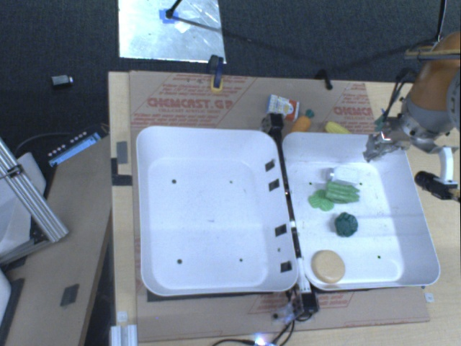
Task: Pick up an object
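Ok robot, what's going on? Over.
Gripper over right bin's far edge. Green toys, ball, tan disc lie untouched. Nothing blocking.

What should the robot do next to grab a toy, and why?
Probably move the tool toward the camera and lower over the dark green ball. The tool sits at the right bin's far edge, holding nothing, and the ball lies apart from the other toys.
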You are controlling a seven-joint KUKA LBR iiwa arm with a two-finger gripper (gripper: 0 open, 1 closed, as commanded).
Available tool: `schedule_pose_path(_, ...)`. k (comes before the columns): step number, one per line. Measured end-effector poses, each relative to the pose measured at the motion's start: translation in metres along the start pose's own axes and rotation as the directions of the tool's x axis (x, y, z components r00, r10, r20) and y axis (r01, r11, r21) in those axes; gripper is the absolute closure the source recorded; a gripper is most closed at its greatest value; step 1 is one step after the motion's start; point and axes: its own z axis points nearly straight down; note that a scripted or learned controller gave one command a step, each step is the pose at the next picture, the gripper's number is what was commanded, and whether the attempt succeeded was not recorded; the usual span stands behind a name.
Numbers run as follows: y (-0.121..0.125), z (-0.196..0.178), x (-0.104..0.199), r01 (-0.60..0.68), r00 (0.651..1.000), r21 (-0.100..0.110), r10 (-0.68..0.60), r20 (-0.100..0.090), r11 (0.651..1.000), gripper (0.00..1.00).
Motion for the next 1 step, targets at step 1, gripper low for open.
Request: schedule_pose_path(1,0.0012,-0.0115,-0.0003,0.003,1.000,-0.004,-0.003,0.002,1.000,1.00)
